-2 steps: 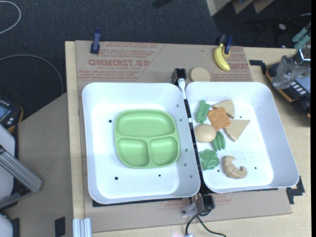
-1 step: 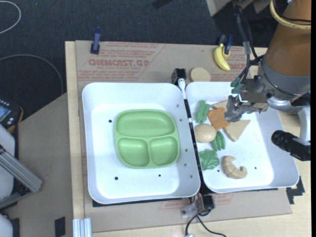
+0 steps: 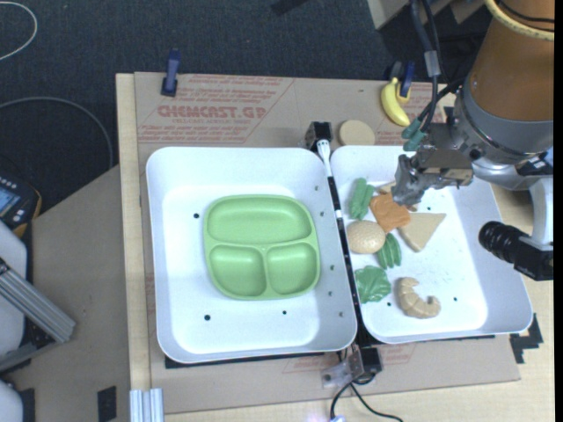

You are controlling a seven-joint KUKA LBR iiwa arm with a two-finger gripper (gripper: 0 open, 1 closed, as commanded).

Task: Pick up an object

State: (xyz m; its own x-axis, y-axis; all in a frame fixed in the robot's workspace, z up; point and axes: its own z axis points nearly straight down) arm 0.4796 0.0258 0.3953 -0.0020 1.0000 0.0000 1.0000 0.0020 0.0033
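Observation:
The right bin [image 3: 475,306] holds several toy foods: an orange piece [image 3: 388,213], a pale wedge [image 3: 424,230], a beige egg-like piece [image 3: 365,236], a green pod [image 3: 359,197], a green leaf [image 3: 371,282], a small green piece [image 3: 391,251] and a tan curled piece [image 3: 416,298]. My gripper [image 3: 405,191] hangs low over the upper middle of this bin, its tips right at the orange piece's upper edge. I see nothing lifted between them.
The left bin [image 3: 171,236] carries a green divided tray [image 3: 261,244]. Behind the bins lie a banana [image 3: 395,102], a round beige disc [image 3: 356,134] and a blue clip [image 3: 170,74] on the cardboard. A black cylinder [image 3: 515,246] juts in at the right.

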